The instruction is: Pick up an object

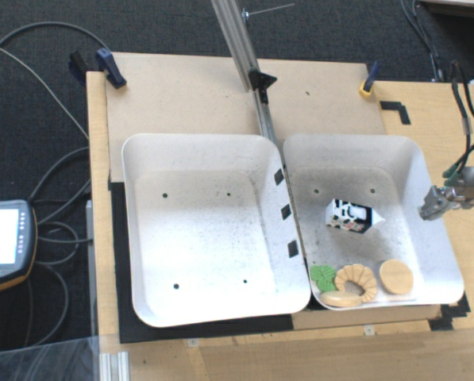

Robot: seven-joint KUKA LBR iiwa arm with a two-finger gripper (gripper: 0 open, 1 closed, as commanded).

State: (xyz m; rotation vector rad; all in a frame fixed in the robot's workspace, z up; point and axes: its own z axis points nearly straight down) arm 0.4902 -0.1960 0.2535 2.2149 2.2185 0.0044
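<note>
Pincer (432, 206) sits at right rim of right bin (427, 173), too small and blurred: we cannot tell its state; nothing visibly held. We see four candidates in right bin: black-and-white carton (349, 215) mid-floor, well apart from walls; green piece (323, 276), croissant (356, 284) and round biscuit (396, 277) crowded along near wall. We judge carton best target: clear room on all sides. We would centre above it, align with its narrow sides, descend straight. Left bin (141, 213) not needed.
</note>
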